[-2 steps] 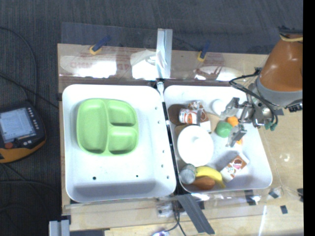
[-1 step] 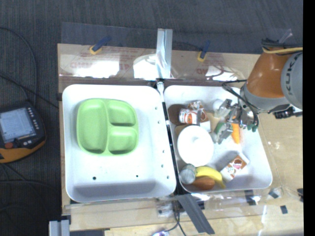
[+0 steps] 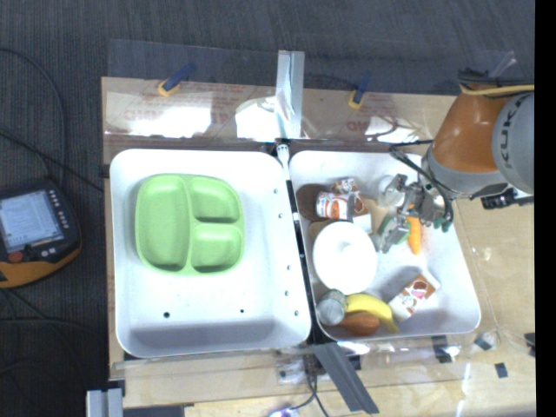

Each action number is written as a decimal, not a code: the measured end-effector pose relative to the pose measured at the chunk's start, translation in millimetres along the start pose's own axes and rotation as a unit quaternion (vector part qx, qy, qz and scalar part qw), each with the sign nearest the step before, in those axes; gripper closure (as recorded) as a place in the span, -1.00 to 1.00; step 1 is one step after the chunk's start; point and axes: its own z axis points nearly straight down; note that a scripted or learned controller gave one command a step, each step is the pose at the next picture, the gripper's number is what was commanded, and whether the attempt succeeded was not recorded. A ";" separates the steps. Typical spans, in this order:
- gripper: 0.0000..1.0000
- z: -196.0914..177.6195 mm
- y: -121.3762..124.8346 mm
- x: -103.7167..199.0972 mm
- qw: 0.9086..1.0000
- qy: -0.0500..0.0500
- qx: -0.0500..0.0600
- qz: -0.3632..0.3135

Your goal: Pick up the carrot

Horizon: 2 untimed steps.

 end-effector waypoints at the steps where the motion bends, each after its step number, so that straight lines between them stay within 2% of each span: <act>1: 1.00 -13.4 1.9 -4.7 1.000 -0.009 0.001 -0.001; 2: 1.00 -59.7 53.6 -2.5 0.998 0.011 -0.002 -0.069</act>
